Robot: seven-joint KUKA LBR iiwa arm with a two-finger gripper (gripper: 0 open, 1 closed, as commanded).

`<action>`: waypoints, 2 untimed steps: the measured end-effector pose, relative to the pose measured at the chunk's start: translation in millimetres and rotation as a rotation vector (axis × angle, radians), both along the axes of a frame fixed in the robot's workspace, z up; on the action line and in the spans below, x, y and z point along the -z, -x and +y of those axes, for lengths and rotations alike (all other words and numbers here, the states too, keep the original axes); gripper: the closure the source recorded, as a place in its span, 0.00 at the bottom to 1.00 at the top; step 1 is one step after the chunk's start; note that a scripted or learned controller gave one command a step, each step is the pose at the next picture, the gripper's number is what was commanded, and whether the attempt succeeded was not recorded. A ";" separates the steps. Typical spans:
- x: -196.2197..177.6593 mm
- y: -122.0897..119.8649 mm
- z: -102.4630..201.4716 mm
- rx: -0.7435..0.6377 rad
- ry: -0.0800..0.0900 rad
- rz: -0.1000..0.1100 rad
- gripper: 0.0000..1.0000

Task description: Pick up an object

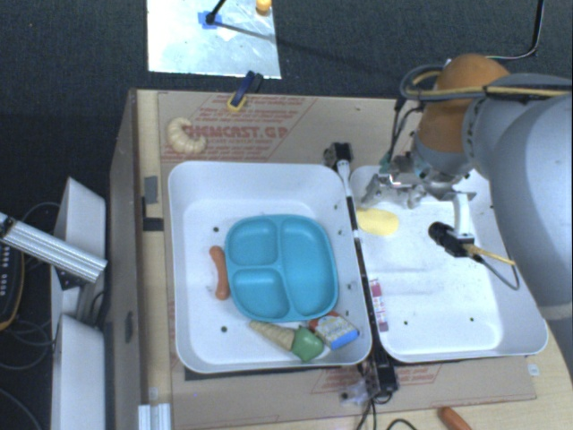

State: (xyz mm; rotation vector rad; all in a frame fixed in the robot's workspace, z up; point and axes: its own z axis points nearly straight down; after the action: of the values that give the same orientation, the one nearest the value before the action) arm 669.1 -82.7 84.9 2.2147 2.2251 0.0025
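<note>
We see the gripper point(391, 189) low over the far left corner of the right bin point(448, 330) — whether its jaws are spread we cannot tell — just beside a yellow object point(379, 222).

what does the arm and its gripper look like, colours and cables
The arm is bulky, rounded and light grey, with an orange band above the wrist. The gripper is a small metallic grey assembly. Thin dark cables loop around the wrist.

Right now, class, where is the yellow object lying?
The yellow object lies in the right bin, near its upper left corner, close to the divider between the bins and just below the gripper.
</note>
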 end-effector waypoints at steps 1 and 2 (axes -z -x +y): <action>-0.3 -0.1 -4.3 0.003 0.000 -0.001 0.00; 0.1 7.4 -0.8 0.003 0.000 0.001 0.00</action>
State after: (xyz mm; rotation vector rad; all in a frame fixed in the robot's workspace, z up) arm 661.8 -83.5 84.8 2.2186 2.2218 0.0009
